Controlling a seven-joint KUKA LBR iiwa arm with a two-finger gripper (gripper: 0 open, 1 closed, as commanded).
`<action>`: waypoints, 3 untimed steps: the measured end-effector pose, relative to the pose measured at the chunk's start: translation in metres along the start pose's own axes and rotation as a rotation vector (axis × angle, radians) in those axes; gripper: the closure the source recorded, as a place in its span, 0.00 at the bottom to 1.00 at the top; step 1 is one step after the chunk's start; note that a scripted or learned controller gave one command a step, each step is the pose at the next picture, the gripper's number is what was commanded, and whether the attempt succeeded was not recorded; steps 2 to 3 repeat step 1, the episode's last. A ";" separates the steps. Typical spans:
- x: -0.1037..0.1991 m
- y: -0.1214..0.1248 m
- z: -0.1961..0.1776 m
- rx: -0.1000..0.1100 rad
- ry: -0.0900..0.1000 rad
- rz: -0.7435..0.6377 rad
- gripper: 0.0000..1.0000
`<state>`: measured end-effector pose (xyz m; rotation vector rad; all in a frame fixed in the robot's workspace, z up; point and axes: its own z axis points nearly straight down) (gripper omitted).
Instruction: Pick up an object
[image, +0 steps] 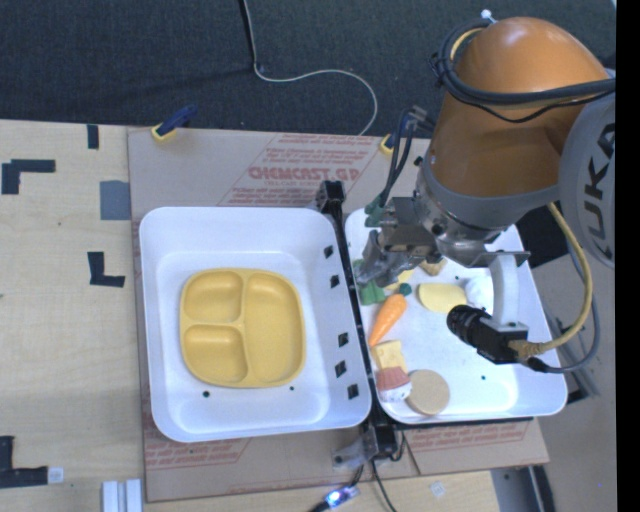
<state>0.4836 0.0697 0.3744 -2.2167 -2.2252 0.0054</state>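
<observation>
Right bin (520, 395) holds the pickable stuff: an orange carrot (389, 315) lying at a slant near the bin's left wall, a pale yellow oval piece (439, 296) just right of it, a green piece (372, 293) by the carrot's far end, partly under the tool. Nearer the camera, a small yellow block (388, 354) sits against a reddish and white piece (392, 378), with a round tan cookie (428, 391) touching on the right

Tool (385, 255) hangs low over the far-left part of the right bin, right above the green piece and carrot top. Grey metal parts crowd together there, cannot tell how far the fingers are parted or whether anything is in them. Big orange and grey arm (505, 100) covers the far end of that bin; a black cylinder (483, 333) with a cable lies over the bin's right side

Left bin (170, 240) has a yellow divided plate (242, 327) flat in the middle, three compartments. Both bins sit on brown cardboard (290, 170) on the counter (55, 300), black clips along the seam between the bins
</observation>
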 end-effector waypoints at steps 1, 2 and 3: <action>0.046 0.014 -0.047 -0.007 0.003 -0.003 1.00; 0.046 0.014 -0.047 -0.007 0.003 -0.003 1.00; 0.046 0.014 -0.047 -0.007 0.003 -0.003 1.00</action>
